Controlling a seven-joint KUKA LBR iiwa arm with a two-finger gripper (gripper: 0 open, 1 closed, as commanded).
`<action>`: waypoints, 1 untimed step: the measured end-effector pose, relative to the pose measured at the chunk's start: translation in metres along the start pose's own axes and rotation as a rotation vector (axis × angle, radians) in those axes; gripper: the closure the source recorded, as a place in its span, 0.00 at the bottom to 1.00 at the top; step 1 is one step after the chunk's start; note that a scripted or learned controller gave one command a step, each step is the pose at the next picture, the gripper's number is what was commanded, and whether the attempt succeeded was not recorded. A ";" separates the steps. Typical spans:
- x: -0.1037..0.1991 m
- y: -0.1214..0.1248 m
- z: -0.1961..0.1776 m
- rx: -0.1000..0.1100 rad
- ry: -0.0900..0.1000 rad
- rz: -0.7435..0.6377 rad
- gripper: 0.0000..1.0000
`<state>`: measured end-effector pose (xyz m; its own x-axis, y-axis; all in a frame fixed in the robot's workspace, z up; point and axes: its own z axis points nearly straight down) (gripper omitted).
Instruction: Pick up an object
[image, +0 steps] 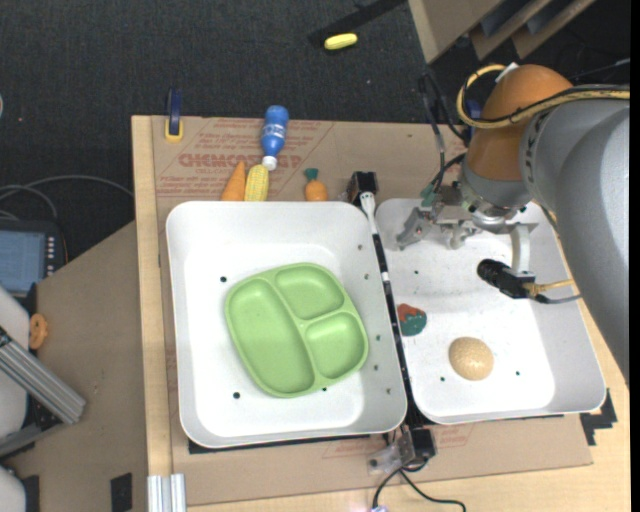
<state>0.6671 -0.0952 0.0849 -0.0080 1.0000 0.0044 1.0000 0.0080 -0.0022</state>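
Camera view from above: the gripper (436, 228) hangs over the back of the right bin (560, 395), and I cannot tell how it is set. Nearer the front of that bin lies a tan bread roll (470, 358), with a small red and teal toy (411, 319) beside the dividing wall. A green divided plate (294, 328) sits in the left bin (195, 300).

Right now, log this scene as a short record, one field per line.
left bin: holds a green divided plate
right bin: holds a tan round object and a small red and teal object by its left wall
gripper: over the right bin's far end, nothing seen between its fingers
behind the bins: toy corn, carrot, blue-capped bottle
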 end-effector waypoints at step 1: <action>-0.111 -0.001 -0.001 0.003 0.002 0.003 0.00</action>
<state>0.6670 -0.2062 0.0851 -0.0047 1.0000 0.0066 1.0000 0.0047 -0.0057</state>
